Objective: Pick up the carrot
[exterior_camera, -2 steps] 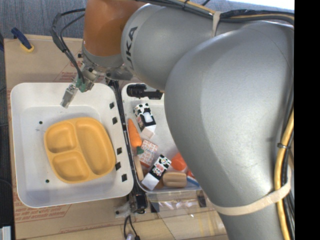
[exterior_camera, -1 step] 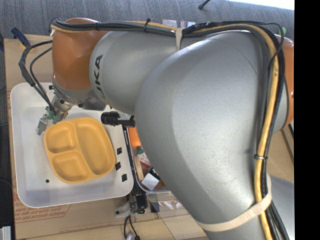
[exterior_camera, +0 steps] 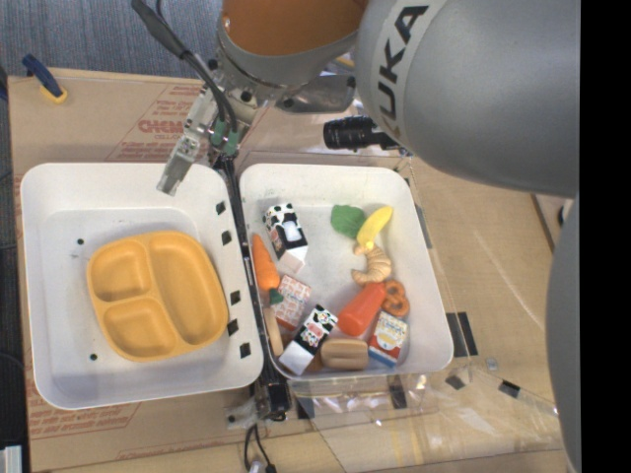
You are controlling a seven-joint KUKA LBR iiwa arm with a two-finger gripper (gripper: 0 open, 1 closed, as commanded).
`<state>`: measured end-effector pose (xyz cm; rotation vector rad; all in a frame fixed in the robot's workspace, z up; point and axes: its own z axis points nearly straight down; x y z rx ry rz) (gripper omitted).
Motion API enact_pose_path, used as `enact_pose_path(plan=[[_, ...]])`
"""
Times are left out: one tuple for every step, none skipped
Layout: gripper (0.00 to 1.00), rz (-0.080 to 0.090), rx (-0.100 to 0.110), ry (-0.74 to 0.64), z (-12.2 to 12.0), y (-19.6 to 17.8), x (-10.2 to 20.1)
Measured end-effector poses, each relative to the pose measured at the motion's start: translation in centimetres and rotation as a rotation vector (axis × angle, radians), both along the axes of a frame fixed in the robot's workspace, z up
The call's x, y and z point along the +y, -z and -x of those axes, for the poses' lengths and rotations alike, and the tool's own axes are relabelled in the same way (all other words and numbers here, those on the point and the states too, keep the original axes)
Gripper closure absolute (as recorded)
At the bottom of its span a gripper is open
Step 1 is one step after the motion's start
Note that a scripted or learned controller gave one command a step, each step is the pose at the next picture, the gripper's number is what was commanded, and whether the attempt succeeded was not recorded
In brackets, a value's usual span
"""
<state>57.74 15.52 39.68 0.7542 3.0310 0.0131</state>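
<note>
The carrot (exterior_camera: 264,264) is orange and lies lengthwise against the left wall of the right bin (exterior_camera: 419,249), tip pointing to the far side. It touches a small patterned box (exterior_camera: 293,299) at its near end. My gripper (exterior_camera: 178,169) hangs over the far edge of the left bin (exterior_camera: 39,264), well to the left of the carrot and beyond it, with nothing seen in it. The arm's orange band and grey body fill the top of the view.
The right bin also holds two cow-patterned cartons (exterior_camera: 286,227) (exterior_camera: 314,331), a green piece (exterior_camera: 346,218), a banana (exterior_camera: 375,225), a croissant (exterior_camera: 373,264), a pretzel (exterior_camera: 396,297), a red bottle (exterior_camera: 363,308) and a bread loaf (exterior_camera: 343,353). A yellow divided plate (exterior_camera: 153,292) lies in the left bin.
</note>
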Motion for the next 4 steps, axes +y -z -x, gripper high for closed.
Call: enact_pose_path(plan=[[0.00, 0.008, 0.029, 0.001, -2.8, 10.3, 3.6], [0.00, 0.008, 0.030, 0.085, -0.3, 21.0, 5.2], [0.00, -0.003, 0.012, 0.234, 9.2, 30.3, 6.5], [1.00, 0.000, 0.006, 0.231, 9.0, 29.4, 6.3]])
